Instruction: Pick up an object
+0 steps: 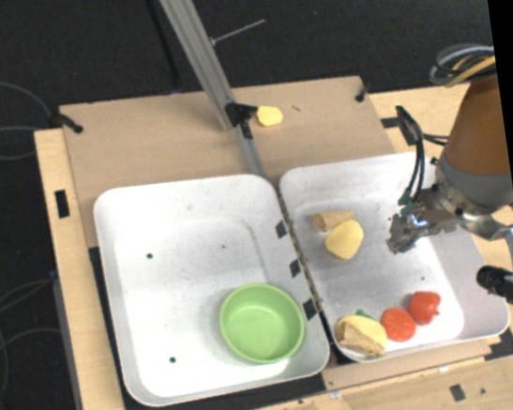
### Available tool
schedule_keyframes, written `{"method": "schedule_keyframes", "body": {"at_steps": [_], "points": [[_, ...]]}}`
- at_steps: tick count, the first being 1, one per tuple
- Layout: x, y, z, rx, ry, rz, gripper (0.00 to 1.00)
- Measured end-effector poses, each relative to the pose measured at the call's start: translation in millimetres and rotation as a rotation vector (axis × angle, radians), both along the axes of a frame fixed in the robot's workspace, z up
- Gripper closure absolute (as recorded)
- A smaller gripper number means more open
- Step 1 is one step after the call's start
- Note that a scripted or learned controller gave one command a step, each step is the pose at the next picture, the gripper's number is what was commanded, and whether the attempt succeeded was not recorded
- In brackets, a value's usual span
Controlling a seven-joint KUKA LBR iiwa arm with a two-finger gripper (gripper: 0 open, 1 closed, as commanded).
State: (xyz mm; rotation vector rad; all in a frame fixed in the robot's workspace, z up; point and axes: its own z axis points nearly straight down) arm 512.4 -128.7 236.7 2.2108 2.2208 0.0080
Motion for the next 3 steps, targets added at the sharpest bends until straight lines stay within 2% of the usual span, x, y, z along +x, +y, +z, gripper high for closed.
{"method": "schedule_keyframes", "body": {"at_steps": [1,3], "points": [[1.8,-0.7,28.8,0.001,0.004,0.000,1.00],[-0.5,96.4,32.7,0.003,0.006,0.005,1.00]]}}
